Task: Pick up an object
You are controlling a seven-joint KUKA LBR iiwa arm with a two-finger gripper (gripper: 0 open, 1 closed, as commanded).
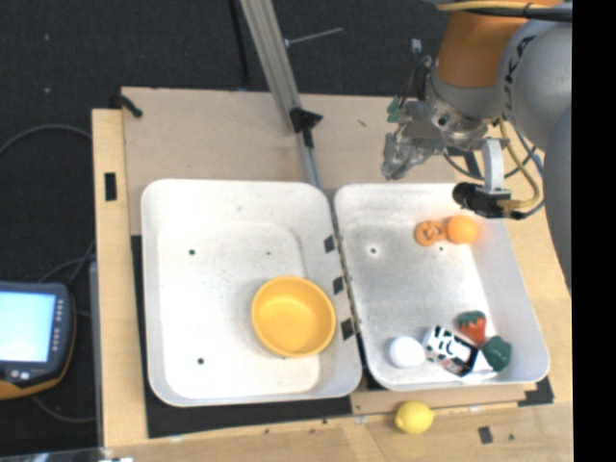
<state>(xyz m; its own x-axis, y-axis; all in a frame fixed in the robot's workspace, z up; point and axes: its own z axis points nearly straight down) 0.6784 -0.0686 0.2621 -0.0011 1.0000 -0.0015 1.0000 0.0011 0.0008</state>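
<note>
Since nothing is seen between its fingers, no object has yet been picked: the two small orange pieces (446, 230) lie touching near the far wall of the right bin (510, 287), the nearest candidates. A white ball (406, 351) and a black-and-white toy (450, 349) rest at the near wall. The end effector (402, 158) hangs just beyond the bin's far rim; whether it is apart or together cannot be told. An approach step is judged; descent over one piece is called for next.

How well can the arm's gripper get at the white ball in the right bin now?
Probably yes. The gripper hangs above the right bin's far edge, and bare floor lies between. But the white ball touches a black-and-white toy, which may crowd the fingers.
</note>
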